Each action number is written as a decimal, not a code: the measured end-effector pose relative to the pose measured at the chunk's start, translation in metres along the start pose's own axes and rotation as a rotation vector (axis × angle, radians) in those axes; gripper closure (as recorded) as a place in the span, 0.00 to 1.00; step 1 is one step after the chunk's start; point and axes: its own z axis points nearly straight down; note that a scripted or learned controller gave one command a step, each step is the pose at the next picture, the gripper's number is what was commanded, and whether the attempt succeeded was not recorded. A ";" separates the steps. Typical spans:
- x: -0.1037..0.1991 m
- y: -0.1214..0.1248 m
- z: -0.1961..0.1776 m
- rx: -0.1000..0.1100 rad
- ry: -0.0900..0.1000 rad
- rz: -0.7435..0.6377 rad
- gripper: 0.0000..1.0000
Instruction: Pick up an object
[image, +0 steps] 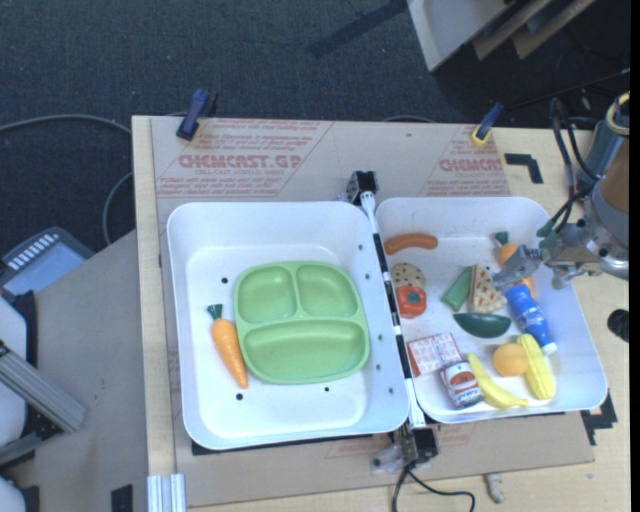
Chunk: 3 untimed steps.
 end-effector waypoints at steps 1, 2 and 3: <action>-0.018 -0.004 0.128 -0.002 0.003 -0.003 0.00; -0.019 -0.004 0.118 -0.003 0.001 -0.001 1.00; 0.042 -0.011 0.048 -0.001 0.000 -0.001 1.00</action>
